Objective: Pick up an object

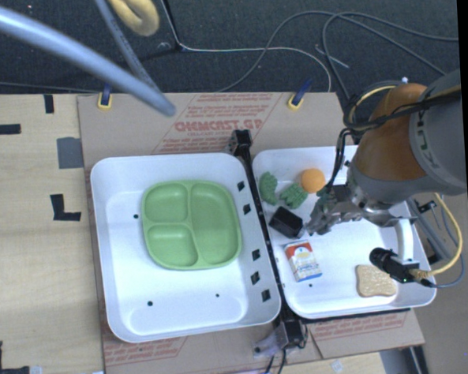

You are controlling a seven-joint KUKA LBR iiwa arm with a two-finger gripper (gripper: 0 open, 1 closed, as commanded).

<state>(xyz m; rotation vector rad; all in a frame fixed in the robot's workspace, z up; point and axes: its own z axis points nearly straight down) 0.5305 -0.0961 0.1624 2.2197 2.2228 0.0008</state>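
The right bin [344, 298] holds an orange ball [312, 179], a green broccoli-like piece [280, 191], a small black block [285, 220], a red-and-white carton [302, 261] and a tan biscuit-shaped piece [375, 281]. My gripper [324, 218] hangs low over the middle of this bin, just right of the black block and below the orange ball. The wrist hides its fingers. I see nothing held.
The left bin [118, 229] holds a green divided plate [192, 223]. A black clip strip [256, 220] runs between the bins. Cables loop over the dark floor behind, and a black fitting [390, 264] sits by the biscuit piece.
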